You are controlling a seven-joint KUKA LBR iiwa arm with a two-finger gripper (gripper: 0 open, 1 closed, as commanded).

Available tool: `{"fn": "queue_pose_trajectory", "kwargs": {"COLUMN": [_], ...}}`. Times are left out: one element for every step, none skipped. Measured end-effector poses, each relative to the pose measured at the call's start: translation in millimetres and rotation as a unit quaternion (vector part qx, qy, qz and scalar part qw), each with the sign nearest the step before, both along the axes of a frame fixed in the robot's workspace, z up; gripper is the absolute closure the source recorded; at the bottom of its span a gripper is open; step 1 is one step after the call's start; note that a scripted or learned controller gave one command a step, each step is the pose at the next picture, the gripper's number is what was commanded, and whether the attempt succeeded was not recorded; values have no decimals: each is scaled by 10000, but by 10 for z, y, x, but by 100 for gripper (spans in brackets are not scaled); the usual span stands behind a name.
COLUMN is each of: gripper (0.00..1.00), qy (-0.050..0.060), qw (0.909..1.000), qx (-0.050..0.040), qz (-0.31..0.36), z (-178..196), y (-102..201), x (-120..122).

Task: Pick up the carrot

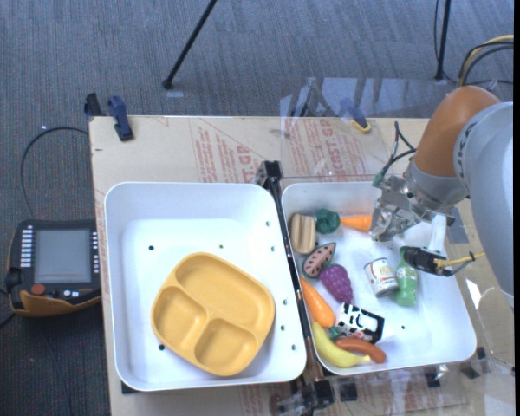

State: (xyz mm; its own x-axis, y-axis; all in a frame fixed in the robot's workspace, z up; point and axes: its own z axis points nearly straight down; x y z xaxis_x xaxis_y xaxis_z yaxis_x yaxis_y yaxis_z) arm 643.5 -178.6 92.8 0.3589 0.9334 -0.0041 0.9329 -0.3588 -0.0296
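Observation:
In the right bin (433, 336) a small orange carrot (357, 223) lies near the far wall, with a dark green leafy piece (328, 221) at its left end. A second, longer orange carrot-like piece (317, 302) lies by the bin's left wall, nearer the front. My gripper (386, 224) hangs low over the far part of this bin. It is just right of the small carrot and close to its thick end. The wrist hides how the gripper meets the carrot.
Around the carrots lie a tan bread slice (302, 232), watermelon slice (319, 259), purple grapes (335, 282), a can (380, 276), a green item (406, 286), a banana (334, 349) and a red pepper (360, 347). The left bin (130, 232) holds a yellow divided plate (212, 312).

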Motion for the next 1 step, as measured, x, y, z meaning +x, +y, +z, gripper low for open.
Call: {"fn": "queue_pose_trajectory", "kwargs": {"gripper": [0], "qy": [2], "qw": [10000], "qx": [3], "qz": [7], "z": [-2], "y": [5], "x": [0]}}
